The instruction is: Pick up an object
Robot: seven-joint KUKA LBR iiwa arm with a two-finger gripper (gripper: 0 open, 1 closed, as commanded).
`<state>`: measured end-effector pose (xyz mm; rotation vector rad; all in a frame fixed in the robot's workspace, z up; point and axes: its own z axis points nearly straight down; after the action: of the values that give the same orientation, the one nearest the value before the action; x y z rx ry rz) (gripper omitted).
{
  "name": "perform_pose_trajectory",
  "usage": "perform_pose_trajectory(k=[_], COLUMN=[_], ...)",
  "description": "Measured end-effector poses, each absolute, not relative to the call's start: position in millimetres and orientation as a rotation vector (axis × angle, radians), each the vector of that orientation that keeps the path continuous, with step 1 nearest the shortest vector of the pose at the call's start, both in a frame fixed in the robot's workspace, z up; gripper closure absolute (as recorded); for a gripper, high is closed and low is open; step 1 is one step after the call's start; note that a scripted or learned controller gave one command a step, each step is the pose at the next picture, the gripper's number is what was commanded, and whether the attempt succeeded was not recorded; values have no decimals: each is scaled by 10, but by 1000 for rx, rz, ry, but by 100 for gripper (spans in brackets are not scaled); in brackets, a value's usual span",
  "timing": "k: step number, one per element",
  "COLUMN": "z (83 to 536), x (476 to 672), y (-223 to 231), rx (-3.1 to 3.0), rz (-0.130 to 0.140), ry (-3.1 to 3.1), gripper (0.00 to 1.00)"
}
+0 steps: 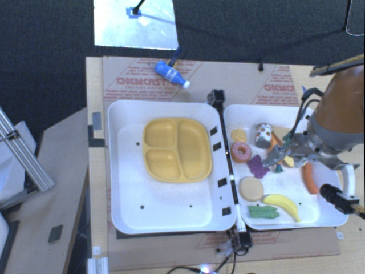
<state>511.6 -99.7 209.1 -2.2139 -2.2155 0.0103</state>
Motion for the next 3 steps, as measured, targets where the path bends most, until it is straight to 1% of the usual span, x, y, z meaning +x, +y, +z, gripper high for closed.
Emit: perform_pose_trajectory(k=[1,2,3], z=[2146,1516,992], x=[5143,5147,5036], y=[-995,-988,-973], rx=[-2218,-2217,-2217], rz=[-1,4,4], ry=[-2225,-2221,-2219], gripper=[0,0,0])
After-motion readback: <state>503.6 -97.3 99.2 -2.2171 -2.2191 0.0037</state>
